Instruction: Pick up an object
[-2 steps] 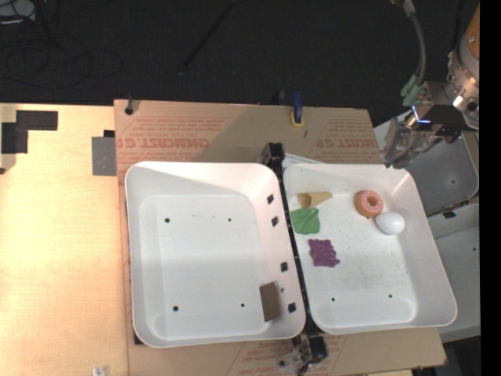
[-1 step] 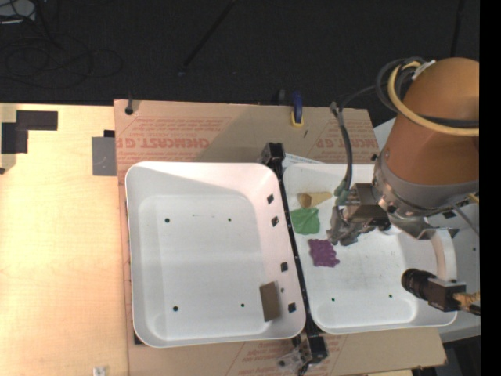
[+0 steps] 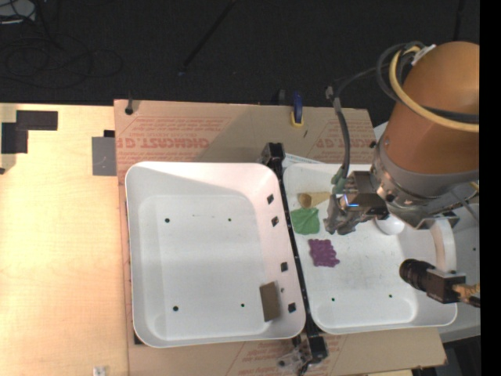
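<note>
My gripper hangs low over the right bin, near its back left part. Just to its left lies a green piece, close beside the fingertips; whether they touch is unclear. A purple lumpy piece sits slightly in front of the gripper, apart from it. Behind the green piece, by the bin's back wall, lies a small tan piece. Nothing shows between the fingers.
The left bin holds an olive-brown block near its front right corner. A small white thing lies in the right bin under the wrist. The arm's big orange and grey body covers the right bin's back right.
</note>
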Tool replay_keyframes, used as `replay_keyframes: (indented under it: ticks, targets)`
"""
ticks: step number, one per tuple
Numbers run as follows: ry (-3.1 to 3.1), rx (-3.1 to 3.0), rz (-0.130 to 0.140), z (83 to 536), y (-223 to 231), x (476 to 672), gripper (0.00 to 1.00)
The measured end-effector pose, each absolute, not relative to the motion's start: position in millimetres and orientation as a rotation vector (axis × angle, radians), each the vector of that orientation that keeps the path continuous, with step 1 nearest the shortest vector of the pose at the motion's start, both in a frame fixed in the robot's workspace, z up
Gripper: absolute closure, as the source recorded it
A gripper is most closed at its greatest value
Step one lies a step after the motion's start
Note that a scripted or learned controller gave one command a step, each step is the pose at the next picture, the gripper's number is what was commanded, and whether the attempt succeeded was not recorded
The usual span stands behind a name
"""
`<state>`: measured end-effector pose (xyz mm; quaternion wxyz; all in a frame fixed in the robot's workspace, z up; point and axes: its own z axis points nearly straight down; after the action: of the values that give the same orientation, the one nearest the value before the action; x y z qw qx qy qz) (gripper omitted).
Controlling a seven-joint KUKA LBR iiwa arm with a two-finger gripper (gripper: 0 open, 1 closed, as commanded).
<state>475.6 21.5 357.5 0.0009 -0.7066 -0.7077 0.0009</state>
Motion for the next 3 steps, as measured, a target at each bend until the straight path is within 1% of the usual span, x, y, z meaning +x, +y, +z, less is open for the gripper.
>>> replay_keyframes:
  ticks: [1,2,3]
  targets:
    - [-2.209,-2.226,0.012,302.4,-53.6,474.6,1.0]
    - [-2.223,-2.219,0.0,338.9,-31.0,475.9,1.0]
    - [-2.225,-2.215,0.002,349.4,14.4,475.7,1.0]
